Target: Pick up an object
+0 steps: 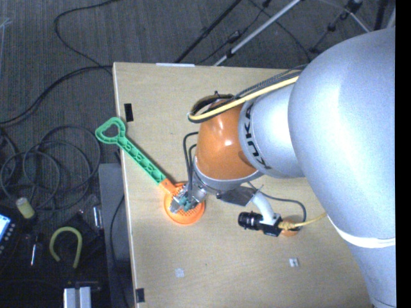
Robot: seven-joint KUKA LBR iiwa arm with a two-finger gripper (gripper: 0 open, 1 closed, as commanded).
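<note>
Camera view: "KUKA" on arm [257, 143]

Wooden bench [192, 262] bearing toy shovel [144, 165]

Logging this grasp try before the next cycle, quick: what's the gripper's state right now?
Gripper: down on the orange head of the toy shovel; open, shut or holding cannot be told from this view.
</note>
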